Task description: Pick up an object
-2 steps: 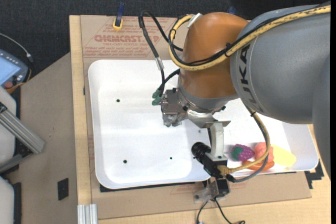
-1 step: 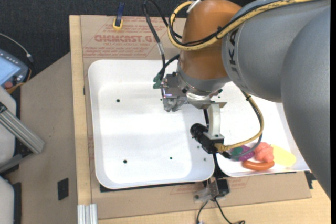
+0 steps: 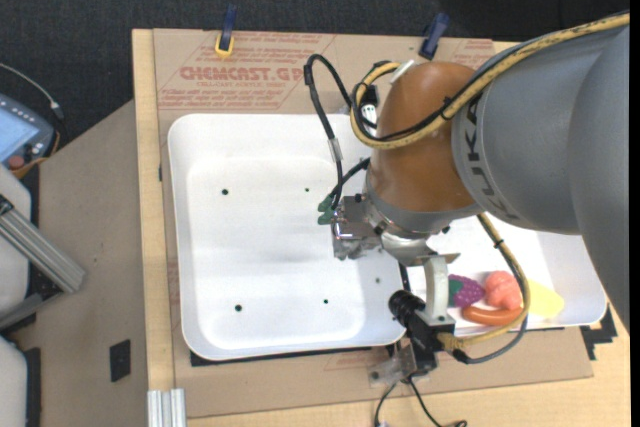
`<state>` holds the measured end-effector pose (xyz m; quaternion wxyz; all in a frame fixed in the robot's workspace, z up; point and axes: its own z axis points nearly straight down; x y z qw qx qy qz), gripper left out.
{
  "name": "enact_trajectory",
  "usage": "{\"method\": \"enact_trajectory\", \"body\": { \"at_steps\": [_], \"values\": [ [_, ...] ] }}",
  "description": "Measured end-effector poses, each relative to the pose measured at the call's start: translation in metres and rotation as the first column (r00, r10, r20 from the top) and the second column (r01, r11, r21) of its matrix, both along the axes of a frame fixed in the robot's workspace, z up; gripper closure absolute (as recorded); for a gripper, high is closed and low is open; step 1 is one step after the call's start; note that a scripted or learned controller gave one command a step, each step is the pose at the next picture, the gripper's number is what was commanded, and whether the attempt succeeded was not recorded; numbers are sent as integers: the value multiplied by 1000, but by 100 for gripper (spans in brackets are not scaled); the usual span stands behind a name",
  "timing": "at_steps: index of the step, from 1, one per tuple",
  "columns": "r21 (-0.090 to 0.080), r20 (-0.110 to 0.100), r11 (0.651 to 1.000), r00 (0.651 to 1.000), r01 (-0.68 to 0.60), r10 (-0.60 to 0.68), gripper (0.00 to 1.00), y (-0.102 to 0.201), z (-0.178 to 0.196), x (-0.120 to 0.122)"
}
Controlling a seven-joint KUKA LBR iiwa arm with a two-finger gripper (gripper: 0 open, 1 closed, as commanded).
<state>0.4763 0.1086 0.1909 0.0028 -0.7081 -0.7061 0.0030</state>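
My gripper [image 3: 347,237] hangs below the orange wrist band [image 3: 425,140], over the right edge of the left white bin [image 3: 200,215]. A small green bit [image 3: 325,208] shows at the gripper's left side; I cannot tell what it is. Several toys lie in the right bin [image 3: 575,310]: a purple piece [image 3: 465,292], a pink-orange piece [image 3: 503,288], an orange carrot-like piece [image 3: 490,314] and a yellow piece [image 3: 545,298]. They sit to the right of the gripper and nearer the front edge. The arm hides most of the right bin.
Both bins rest on a brown cardboard sheet [image 3: 260,65] held by clips at the back [image 3: 227,42]. A black cable [image 3: 325,110] loops from the wrist. A black fitting [image 3: 412,315] hangs near the bins' front edge.
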Motion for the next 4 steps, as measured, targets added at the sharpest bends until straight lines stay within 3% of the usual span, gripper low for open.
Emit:
{"method": "enact_trajectory", "body": {
  "at_steps": [1,2,3,4],
  "values": [
    [1,11,1000,1000,-4,4,100,25,-2,49],
    [2,14,1000,1000,-5,5,100,42,78,41],
    [0,3,1000,1000,-4,4,100,61,52,34],
    [2,13,1000,1000,-5,5,100,91,102,46]
  ]
}}
